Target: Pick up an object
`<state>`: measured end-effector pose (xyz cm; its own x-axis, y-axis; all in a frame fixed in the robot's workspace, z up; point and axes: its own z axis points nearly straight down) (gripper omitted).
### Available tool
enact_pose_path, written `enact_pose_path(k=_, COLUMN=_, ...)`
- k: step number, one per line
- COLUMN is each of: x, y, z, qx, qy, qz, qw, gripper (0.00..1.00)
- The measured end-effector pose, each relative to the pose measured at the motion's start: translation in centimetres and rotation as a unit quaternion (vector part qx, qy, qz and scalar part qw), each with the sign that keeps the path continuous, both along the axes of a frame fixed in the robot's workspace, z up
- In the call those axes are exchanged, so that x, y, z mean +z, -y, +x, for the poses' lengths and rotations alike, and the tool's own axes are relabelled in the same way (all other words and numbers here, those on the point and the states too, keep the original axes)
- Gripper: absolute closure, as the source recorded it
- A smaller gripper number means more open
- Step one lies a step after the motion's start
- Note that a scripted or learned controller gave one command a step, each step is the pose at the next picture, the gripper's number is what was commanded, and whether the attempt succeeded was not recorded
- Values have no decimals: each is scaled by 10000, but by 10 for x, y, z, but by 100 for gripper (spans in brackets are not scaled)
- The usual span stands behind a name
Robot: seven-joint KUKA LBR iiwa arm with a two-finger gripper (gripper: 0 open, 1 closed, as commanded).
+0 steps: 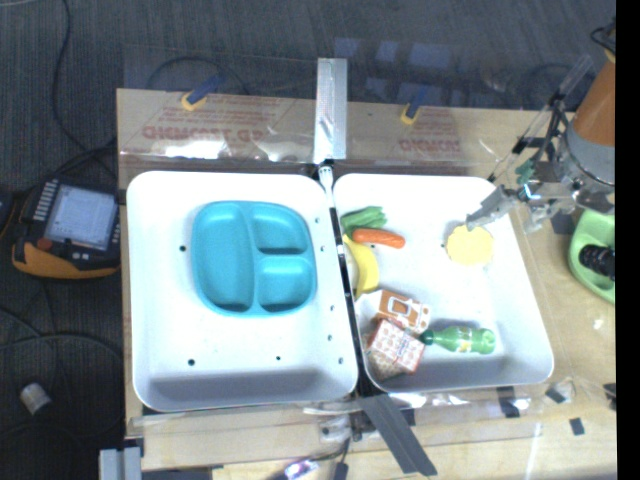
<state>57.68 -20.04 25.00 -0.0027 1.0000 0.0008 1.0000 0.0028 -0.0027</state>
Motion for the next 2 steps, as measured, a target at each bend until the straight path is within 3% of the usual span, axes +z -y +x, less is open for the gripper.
enact_pose_path(k=1, x=-74, y=19, z=35, qx=800, qy=-2, qz=-14, qw=9968, gripper=0)
enact_pose_path(k=2, x=-153, y=15, z=47, qx=923, qy=41, qz=26, qw=9957, gripper=0)
